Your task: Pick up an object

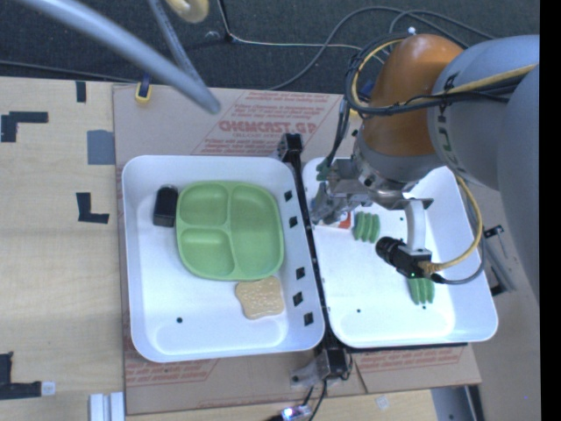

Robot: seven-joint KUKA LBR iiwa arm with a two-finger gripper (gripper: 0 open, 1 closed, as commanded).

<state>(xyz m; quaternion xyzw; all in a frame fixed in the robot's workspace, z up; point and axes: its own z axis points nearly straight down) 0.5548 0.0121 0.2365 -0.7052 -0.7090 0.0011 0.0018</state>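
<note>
- Hand (pixel 331 202) sits low in the right bin (pixel 465 318), hard against its left wall near the divider; whether it is apart or together I cannot tell, since the wrist and cabling hide it from above.
- Nothing can be seen clamped in it, so I judge the pick as not yet made.
- Closest candidate: a small green object (pixel 365 227) lying just beside the hand, toward the bin's middle. A second green piece (pixel 422 289) lies further toward the bin's near edge, next to a black fitting on the yellow cable (pixel 456 270).
- Left bin (pixel 145 323) carries a green divided plate (pixel 230 230), a black block (pixel 165 206) touching the plate's left rim, and a tan, cracker-like piece (pixel 260 298) just below the plate.
- To do this step well, I would go for the nearby green object: centre over it, come straight down, and close across its narrow side.
- Risk, as I judge it: the bin wall is close, so a descent too far left could catch the rim instead of the object.
- Lift only a little at first and check that the piece rises with the hand before moving off.
</note>
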